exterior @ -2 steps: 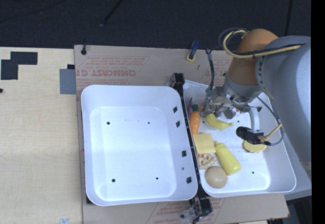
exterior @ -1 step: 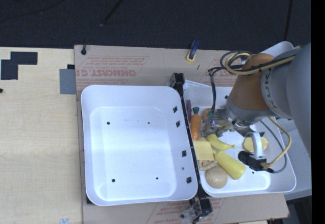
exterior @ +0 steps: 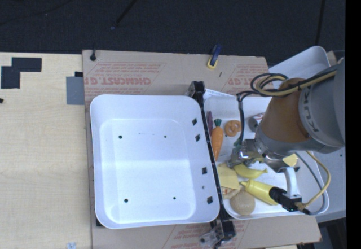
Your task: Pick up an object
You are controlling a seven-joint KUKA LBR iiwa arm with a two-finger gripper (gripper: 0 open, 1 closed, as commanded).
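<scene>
From my seat, the claw (exterior: 241, 156) is down inside the right bin (exterior: 251, 108), low among the clutter in its middle. The wrist hides its tips from above, so I cannot tell how wide it stands or whether anything is caught in it.

The candidates all lie in that bin. A carrot (exterior: 217, 140) runs along the left wall, with a small orange round piece (exterior: 232, 127) just beyond it on the far side. A yellow banana-shaped piece (exterior: 249, 171) sits right under the claw on its near side, next to a pale yellow flat piece (exterior: 227, 177). A beige round lump (exterior: 243, 202) rests in the near corner.

My read is that the approach is done and the grasp itself is in hand. Nothing looks raised off the bin floor, so closing and lifting are left. The banana-shaped piece seems the likeliest target.
</scene>
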